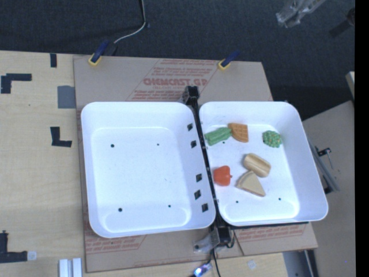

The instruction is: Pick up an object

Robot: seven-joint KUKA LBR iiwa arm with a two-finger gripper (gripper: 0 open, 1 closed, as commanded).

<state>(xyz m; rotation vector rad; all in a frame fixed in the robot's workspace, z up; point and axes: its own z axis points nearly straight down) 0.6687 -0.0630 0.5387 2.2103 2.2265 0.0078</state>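
Smooth tan wedge (251,184) (glossy plastic), blurred claw (297,7) high above, grip unreadable.

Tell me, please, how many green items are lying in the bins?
2, both in the right bin: a long green piece near the divider, and a bumpy green one toward the right wall.

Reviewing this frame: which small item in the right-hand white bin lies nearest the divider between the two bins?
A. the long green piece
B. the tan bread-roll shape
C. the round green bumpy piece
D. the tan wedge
A: the long green piece lies right beside the black hinged divider, while the round green bumpy piece, tan wedge and tan bread-roll shape sit farther right.
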